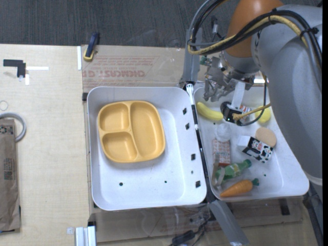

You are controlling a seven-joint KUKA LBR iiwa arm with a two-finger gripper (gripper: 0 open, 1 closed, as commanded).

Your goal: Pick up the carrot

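Tool (212, 92) hangs over the upper part of the right bin (287, 181), just above the banana (208, 111); can't tell if it's open or closed, nothing visibly gripped. Carrot (239, 188) lies at the lower edge of that bin, well apart from the tool, just below a green bottle (233, 170). Left bin (143, 191) holds a yellow divided plate (131, 131). Both bins sit on the table (41, 86).

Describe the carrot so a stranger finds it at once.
Look in the white bin on the view's right. Along its bottom edge, just below the green bottle, lies the carrot. It is the only orange, tapered thing there.
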